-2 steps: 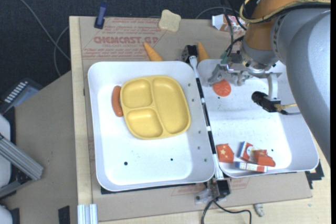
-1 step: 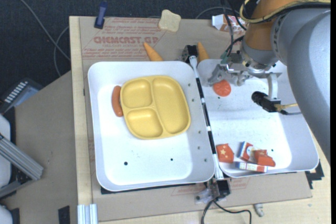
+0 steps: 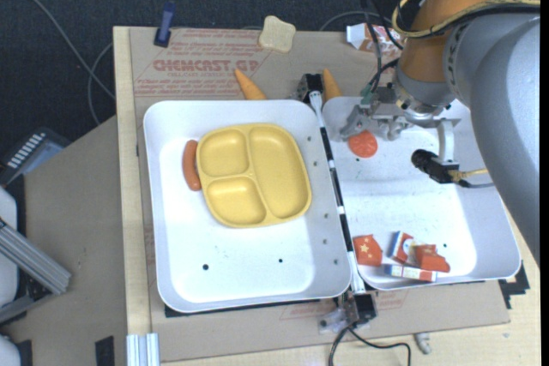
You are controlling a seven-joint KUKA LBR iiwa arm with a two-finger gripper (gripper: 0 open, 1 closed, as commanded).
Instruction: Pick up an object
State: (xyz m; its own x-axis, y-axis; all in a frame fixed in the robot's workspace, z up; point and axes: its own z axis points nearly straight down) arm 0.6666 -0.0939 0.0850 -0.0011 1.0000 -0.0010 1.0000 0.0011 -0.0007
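**A:** Where was the thing to be picked?

**B:** The likeliest target was a red-orange round toy (image 3: 364, 146), perhaps a tomato. It lay on the floor of the right bin (image 3: 412, 201) near the far left corner. The gripper (image 3: 371, 123) hung right over it, at its far edge. I could not tell whether the gripper was apart or together, or whether it touched the toy at all.

**A:** What could have gone wrong?

**B:** In my judgement, rolling. A round toy on a smooth white floor could squirt sideways if the gripper came down off-centre, and it looked set a little to the far side. The bin wall stood near, so a nudge might have pinned the toy in the corner, where a grasp would be cramped. A closing grip high on the curve could also have popped it out.

**A:** Anything else at risk?

**B:** Little. The red packets (image 3: 418, 260) lay well apart at the near end of the same bin. The yellow divided plate (image 3: 296, 210) and a toy sausage (image 3: 190, 165) sat in the left bin (image 3: 249, 261), out of the way.

**A:** Any writing?

**B:** The cardboard sheet (image 3: 206, 64) under the bins read "CHEMCAST GP" in red, and the finer lines around it were too small to read. One red packet (image 3: 367, 249) bore a yellow mark that I couldn't make out.
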